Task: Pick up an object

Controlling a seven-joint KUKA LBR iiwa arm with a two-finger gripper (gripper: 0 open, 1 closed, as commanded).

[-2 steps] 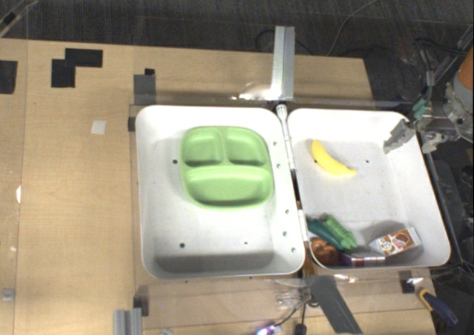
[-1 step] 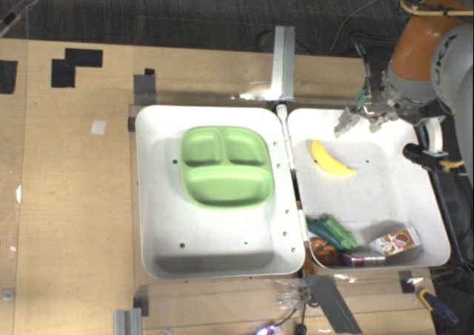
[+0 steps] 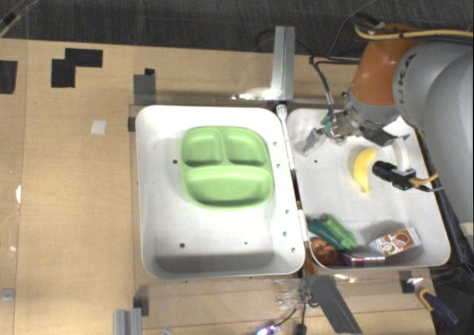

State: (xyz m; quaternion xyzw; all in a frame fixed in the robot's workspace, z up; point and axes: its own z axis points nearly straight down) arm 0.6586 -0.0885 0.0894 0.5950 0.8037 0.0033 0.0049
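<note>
no text, brand, number or sign can be read anywhere in the camera view. the one thing that bears print is the small carton (image 3: 395, 241) lying near the front right corner of the right bin (image 3: 429, 252); its face shows red, white and brown patches that look like a label, but they are too small and blurred for any letter to be made out. the black patches (image 3: 75, 66) on the wooden bench (image 3: 67, 200) at the far left are plain blocky shapes, with no writing on them that can be seen.
</note>
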